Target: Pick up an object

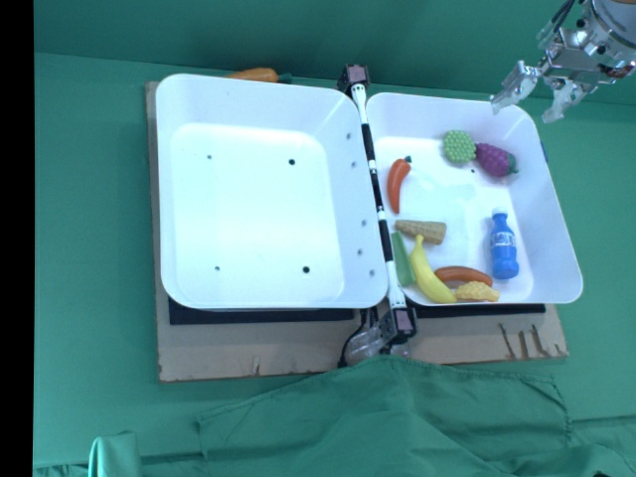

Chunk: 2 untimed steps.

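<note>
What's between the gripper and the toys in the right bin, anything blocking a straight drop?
Nothing visible. The gripper hangs open above the right bin's far corner, with nothing between its fingers. The nearest toys, green grapes and purple grapes, lie uncovered just in from that corner; no object sits over them.

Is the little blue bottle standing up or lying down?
Lying down. The blue bottle rests flat on the floor of the right bin, with its white cap toward the far rim.
</note>
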Available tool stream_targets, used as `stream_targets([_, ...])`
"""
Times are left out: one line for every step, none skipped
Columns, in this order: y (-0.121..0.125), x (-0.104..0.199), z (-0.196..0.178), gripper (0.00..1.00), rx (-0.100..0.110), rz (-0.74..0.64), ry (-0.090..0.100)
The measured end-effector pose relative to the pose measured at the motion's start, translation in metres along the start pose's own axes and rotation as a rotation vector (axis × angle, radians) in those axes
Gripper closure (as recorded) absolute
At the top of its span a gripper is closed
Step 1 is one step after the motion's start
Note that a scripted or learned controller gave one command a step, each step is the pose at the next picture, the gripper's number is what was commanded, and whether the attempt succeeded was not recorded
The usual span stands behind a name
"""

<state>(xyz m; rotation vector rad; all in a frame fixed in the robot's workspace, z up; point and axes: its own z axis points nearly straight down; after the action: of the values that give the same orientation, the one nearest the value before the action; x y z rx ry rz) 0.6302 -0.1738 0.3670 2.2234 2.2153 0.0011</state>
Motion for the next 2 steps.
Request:
stream_targets([0.001,-0.001,-0.014,1.0,-0.007,0.002,-0.003])
stream_targets([0.0,-0.014,-0.044,1.0,-0.006,0.0,-0.002])
